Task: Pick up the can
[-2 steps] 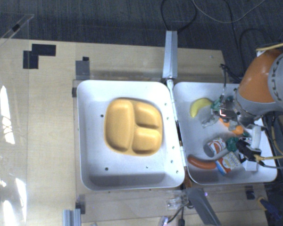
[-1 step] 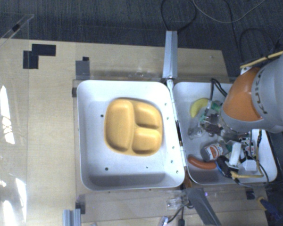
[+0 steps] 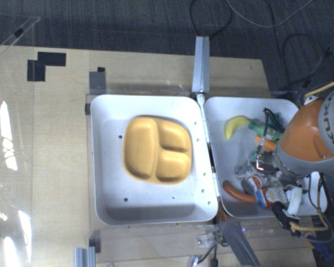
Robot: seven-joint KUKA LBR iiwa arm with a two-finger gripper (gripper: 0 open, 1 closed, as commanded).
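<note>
A smooth, rounded yellow tray (image 3: 157,149) fills the left bin (image 3: 106,204). In the right bin (image 3: 214,127) lie a curved banana (image 3: 235,125) and glossy sausage (image 3: 237,193). The gripper (image 3: 260,166) is down among clutter; the can, hidden or blurred, can't be made out.

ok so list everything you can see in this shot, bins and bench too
left bin: 1, white, left side of the bench
divided tray: 1, yellow, three compartments, in the left bin
right bin: 1, white, beside the left bin
banana: 1, yellow, upper left of the right bin
sausage: 1, reddish, lower left of the right bin
small items: several, mixed green, orange and blue, too cluttered to name, right bin by the arm
bench: 1, light wood
arm: 1, grey with orange band, over the right bin
</note>
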